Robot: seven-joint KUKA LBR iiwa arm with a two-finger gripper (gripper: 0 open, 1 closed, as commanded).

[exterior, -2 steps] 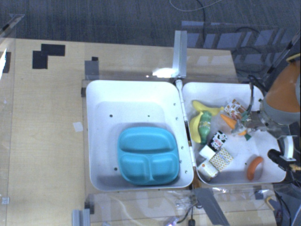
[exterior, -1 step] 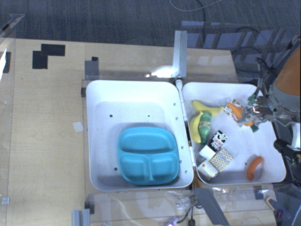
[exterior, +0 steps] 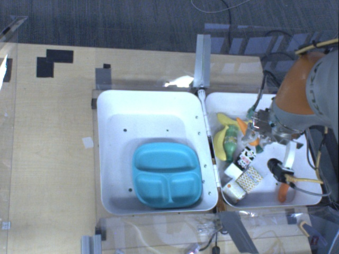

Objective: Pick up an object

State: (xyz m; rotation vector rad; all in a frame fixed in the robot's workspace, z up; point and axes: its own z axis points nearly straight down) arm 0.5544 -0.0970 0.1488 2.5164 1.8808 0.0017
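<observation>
One grey arm reaches in from three o'clock, its pincer lowered over the right bin among clustered objects; whether it grips, I cannot tell.

Blue divided tray in white left bin; right bin w/ yellow banana, poss. black-white dice.
</observation>
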